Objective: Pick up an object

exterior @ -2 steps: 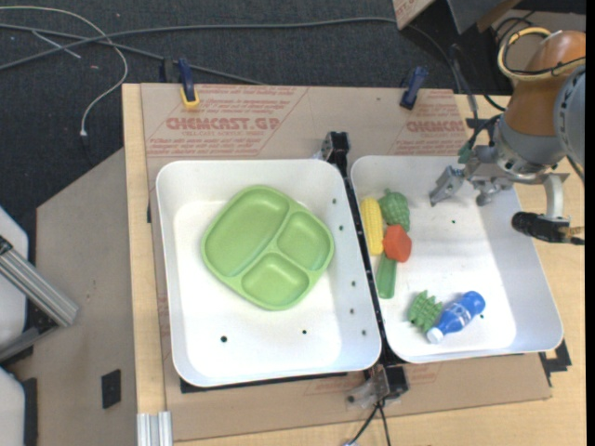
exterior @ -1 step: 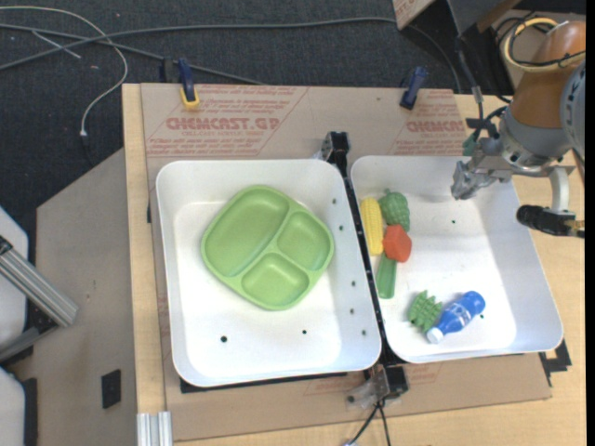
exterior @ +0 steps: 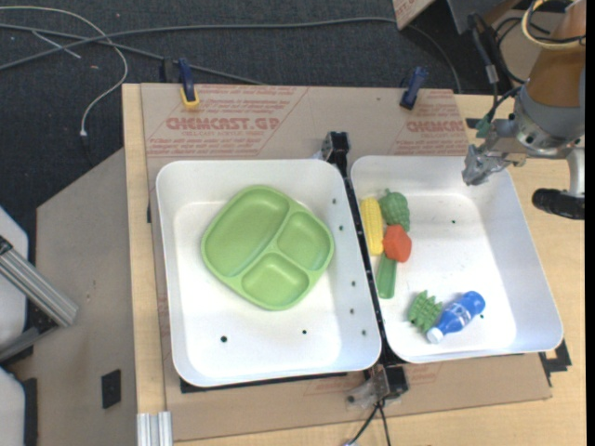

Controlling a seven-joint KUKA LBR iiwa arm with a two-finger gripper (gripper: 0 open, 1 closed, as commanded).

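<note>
The right bin (exterior: 502, 249) holds a yellow corn cob (exterior: 372, 225), a green broccoli-like piece (exterior: 395, 208), a red-orange piece (exterior: 397, 243), a dark green stick (exterior: 385, 275), a spiky green toy (exterior: 424, 310) and a blue bottle (exterior: 458, 314). My gripper (exterior: 478, 168) hovers over the far right corner of this bin, well away from all of them. Nothing shows between its fingers.
The left bin (exterior: 186, 333) carries a green divided plate (exterior: 268, 246). Clamps (exterior: 189, 89) hold the cardboard base at the back. The middle and right side of the right bin floor are bare white.
</note>
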